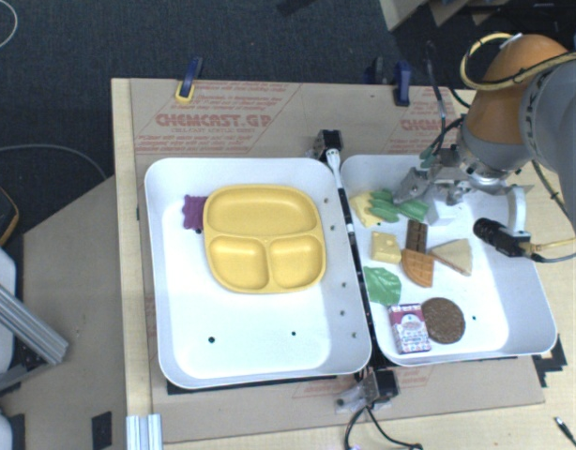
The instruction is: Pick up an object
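Pick not done yet, as far as I can judge: the hand is low in the right bin, over its far end, right at the green piece; can't tell whether it is open or closed, and nothing visibly sits in it. Candidates all lie in that bin: green piece, pale yellow block, brown bar, waffle piece, tan wedge, green leaf, dark round cookie, small red packet. Left bin holds a yellow divided tray with a purple item beside it. Grasp and lift remain. Writing: surface board reads "CHEMCAST GP" in red; packet label too small to read.
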Motion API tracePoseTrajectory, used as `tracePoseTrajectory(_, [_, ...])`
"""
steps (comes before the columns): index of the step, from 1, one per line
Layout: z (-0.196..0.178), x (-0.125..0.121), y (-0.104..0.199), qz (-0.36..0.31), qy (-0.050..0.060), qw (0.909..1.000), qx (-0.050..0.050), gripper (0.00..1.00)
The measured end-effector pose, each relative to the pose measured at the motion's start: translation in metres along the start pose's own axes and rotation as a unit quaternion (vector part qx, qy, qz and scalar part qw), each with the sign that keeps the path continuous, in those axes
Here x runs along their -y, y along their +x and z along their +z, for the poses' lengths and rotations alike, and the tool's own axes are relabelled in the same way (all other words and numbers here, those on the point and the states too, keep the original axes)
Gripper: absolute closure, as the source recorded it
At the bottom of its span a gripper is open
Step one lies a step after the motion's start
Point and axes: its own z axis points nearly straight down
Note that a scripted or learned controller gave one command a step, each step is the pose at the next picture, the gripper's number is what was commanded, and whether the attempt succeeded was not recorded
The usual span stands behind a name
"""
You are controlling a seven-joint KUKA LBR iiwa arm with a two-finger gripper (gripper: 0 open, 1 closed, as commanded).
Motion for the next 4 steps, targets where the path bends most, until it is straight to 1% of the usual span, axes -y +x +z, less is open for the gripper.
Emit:
tracePoseTrajectory(1, [-0.012,-0.001,-0.001,-0.001,-0.004,1.0000,0.003,1.00])
tracePoseTrajectory(2, [-0.059,-0.003,0.008,-0.001,0.005,1.0000,-0.002,1.00])
tracePoseTrajectory(3, [-0.109,-0.014,0.003,-0.001,0.004,1.0000,-0.002,1.00])
tracePoseTrajectory(4, [-0.120,-0.015,0.003,-0.001,0.004,1.0000,-0.002,1.00])
